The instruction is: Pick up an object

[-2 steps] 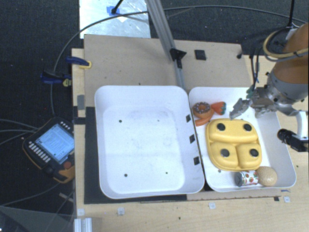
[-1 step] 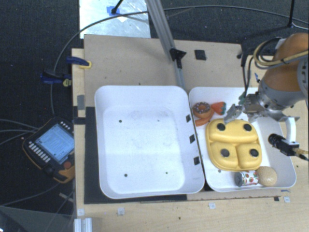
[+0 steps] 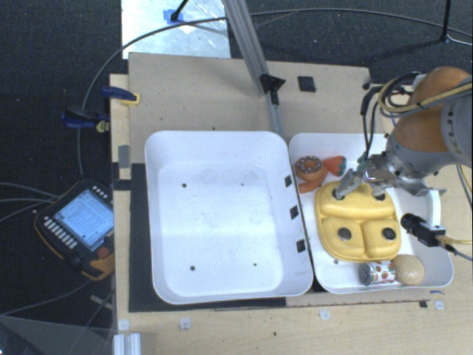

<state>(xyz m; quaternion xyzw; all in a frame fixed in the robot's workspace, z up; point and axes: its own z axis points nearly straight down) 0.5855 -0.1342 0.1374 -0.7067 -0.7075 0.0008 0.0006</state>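
The right bin [image 3: 443, 276] holds several things. A large yellow moulded piece [image 3: 358, 224] with dark holes lies in its middle. A brown ring-shaped toy [image 3: 309, 168] and an orange carrot-like piece [image 3: 335, 165] lie at the far left of that bin. A small printed can [image 3: 377, 274] and a beige ball [image 3: 409, 268] sit at the near edge. My gripper [image 3: 361, 189] reaches in from the right and is low over the far end of the yellow piece. It is open, with its fingers spread across that end, and nothing is held between them.
The left bin [image 3: 159, 198] stands beside the right one, with black clips along the shared wall. A slanted metal pole [image 3: 251, 46] crosses the back of the bench. A teach pendant [image 3: 77, 220] lies off the bench to the left.
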